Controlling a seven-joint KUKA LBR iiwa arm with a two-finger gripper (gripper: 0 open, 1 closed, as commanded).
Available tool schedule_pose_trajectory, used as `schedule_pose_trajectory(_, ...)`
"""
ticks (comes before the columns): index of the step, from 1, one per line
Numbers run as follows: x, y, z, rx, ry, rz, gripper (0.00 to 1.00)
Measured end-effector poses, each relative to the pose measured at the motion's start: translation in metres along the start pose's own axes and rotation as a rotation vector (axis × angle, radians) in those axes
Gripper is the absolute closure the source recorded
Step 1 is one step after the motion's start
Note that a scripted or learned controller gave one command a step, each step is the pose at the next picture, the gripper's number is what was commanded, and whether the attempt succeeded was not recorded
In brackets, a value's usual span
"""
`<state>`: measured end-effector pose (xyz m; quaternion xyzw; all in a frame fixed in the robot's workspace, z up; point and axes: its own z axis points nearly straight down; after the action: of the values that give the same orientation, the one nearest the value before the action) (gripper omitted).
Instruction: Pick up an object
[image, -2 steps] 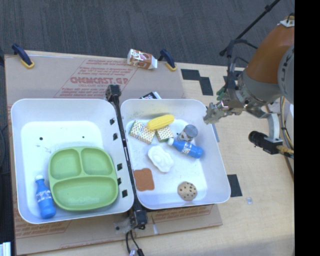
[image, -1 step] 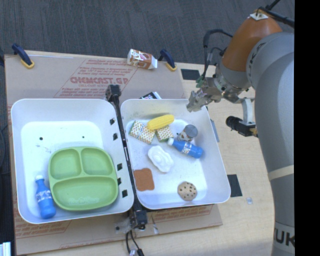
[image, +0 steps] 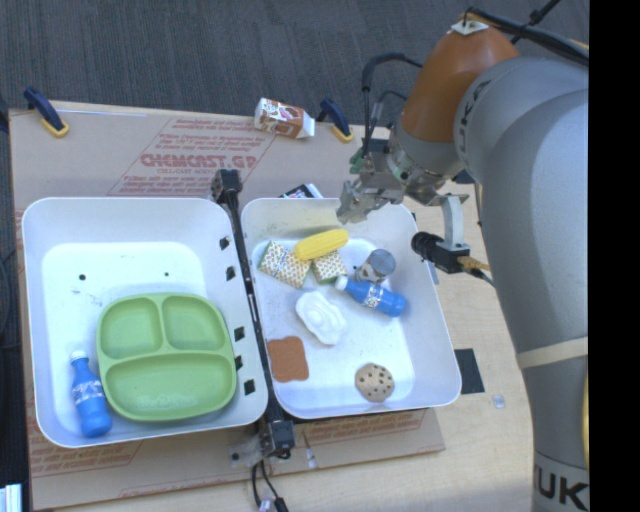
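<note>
While the gripper (image: 357, 203) hangs over the right bin's (image: 432, 330) far rim, holding nothing, fingers narrow | camera view: corn cob (image: 322, 243) just below it, crowded by wafers (image: 285, 264) | risk: descent strikes the rim or nudges neighbours, missing the grasp

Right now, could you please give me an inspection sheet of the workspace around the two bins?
Surface: cardboard sheet under two white bins, clamped at the back.
Job's things: right bin holds a corn cob, blue bottle, cookie, brown patch, white lump.
Clutter: left bin holds a green tray and a second bottle; a wrapper lies behind.
Hand: above the right bin's back edge, nothing seen held.
Cables: black leads by the wrist and front edge.
Surroundings: dark carpet.
</note>
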<state>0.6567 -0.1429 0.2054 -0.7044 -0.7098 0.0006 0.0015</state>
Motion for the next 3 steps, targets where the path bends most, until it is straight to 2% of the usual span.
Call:
schedule_pose_trajectory(1,0.016,-0.053,-0.023,-0.001,-0.001,0.004,1.0)
schedule_pose_trajectory(2,0.016,-0.053,-0.023,0.0,-0.001,0.004,0.0)
schedule_pose_trajectory(3,0.044,-0.038,0.103,-0.003,-0.002,0.003,0.0)
